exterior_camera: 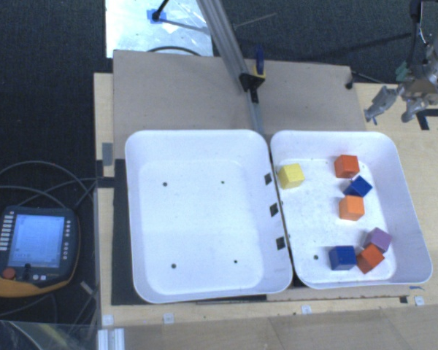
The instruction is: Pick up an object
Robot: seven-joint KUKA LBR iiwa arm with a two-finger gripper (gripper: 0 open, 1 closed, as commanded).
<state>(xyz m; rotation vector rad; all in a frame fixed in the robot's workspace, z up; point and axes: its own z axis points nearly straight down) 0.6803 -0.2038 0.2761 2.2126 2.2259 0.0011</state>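
Observation:
The right bin (405,188) holds several small blocks. A yellow block (291,175) lies near its left wall. An orange-red block (346,166), a blue block (360,187) and an orange block (351,208) line up down the middle. Near the front sit a purple block (378,238), a second blue block (342,257) and another orange block (370,258). My gripper (396,108) hovers past the bin's far right corner, above the bench and away from all the blocks. Its fingers are spread open with nothing between them.
The left bin (197,217) sits beside the right one, sharing a clipped middle edge. A slanted metal pole (223,28) with a clamp (252,79) crosses the back of the bench. A teach pendant (31,250) lies on the floor at the left.

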